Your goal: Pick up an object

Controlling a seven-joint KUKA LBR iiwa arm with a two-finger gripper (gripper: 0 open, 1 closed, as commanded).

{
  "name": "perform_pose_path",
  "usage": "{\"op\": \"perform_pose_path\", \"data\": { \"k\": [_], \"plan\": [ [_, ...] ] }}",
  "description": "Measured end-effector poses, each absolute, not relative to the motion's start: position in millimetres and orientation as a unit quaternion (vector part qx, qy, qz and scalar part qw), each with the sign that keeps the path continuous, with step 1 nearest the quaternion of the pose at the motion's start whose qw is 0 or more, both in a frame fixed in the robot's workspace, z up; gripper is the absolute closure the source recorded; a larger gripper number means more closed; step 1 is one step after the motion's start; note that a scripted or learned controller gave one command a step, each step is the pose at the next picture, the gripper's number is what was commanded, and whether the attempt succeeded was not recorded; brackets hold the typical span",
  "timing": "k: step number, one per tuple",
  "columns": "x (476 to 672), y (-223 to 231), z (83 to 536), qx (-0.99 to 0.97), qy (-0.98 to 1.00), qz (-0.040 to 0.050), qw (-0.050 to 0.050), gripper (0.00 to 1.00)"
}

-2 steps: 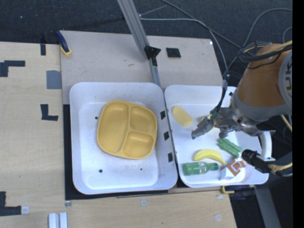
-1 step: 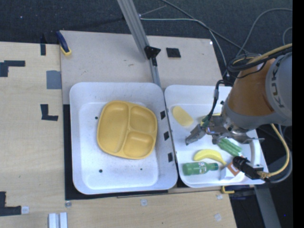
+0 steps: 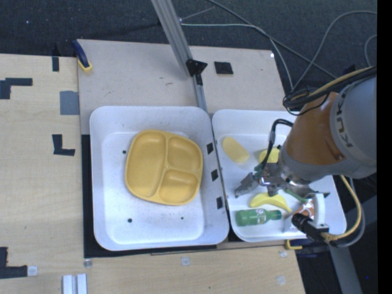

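The arm [image 3: 334, 133] reaches in from the right and hangs low over the right bin [image 3: 245, 118], its gripper [image 3: 252, 184] pointing left and down toward the bin floor. The two fingers [image 3: 244, 188] stand spread apart, released, with nothing between them.

Just below the fingertips lies a yellow banana [image 3: 268, 199], its long axis running roughly left to right with a slight curve, one end pointing left toward the bin's middle and the other toward the lower right. It is near the gripper, but I cannot tell whether they touch.

Just below the banana a green bottle [image 3: 257, 216] lies on its side, long axis left to right, close to the bin's front wall; which end is the cap I cannot tell. A pale yellow object [image 3: 235, 150] rests in the upper left of the same bin, tilted along a diagonal from upper left to lower right, apart from the gripper.

In the left bin [image 3: 104, 164] sits a yellow divided tray [image 3: 164, 166], compartments facing up
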State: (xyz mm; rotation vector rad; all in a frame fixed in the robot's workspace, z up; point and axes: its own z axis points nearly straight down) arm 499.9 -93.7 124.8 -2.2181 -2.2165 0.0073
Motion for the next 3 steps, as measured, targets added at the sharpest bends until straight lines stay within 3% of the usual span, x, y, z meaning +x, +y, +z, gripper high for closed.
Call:
{"op": "perform_pose_path", "data": {
  "k": [1,3],
  "plan": [
    [500.6,-92,137,-0.706,-0.708,0.0014,0.002,1.0],
    [505.6,-97,223,-0.707,-0.707,-0.0007,-0.001,1.0]
  ]
}}
